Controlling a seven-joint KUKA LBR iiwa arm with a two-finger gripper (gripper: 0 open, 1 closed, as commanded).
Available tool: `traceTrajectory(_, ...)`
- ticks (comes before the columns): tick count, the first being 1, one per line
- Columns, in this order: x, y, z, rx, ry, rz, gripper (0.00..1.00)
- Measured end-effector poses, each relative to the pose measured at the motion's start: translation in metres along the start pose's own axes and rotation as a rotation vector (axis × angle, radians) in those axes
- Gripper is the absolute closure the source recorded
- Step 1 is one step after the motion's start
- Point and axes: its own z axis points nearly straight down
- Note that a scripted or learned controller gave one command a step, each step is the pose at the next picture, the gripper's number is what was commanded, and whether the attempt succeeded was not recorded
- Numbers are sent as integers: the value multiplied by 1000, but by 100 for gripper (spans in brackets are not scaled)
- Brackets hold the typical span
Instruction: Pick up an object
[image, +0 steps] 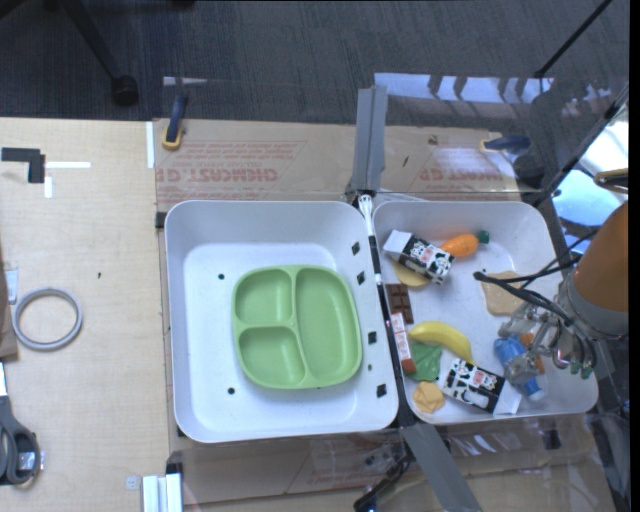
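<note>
The arm (605, 275) reaches in from the right and hangs low over the right bin (540, 215), so the approach step seems in hand. Its gripper (540, 345) sits just above a blue object (512, 352) near the bin's right wall; clutter there leaves me unable to tell its state. Next it must close squarely on that object, then lift clear of the banana (440, 338) and cow-print carton (472, 385).

One fixed camera above the surface (80, 230), looking down at a slant, mid-distance, both bins (190, 300) in frame.
</note>
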Motion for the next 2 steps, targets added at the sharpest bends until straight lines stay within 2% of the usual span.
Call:
traceTrajectory(1,-1,1,-9,0,-3,-3,100)
traceTrajectory(2,-3,1,-11,0,-9,-3,0)
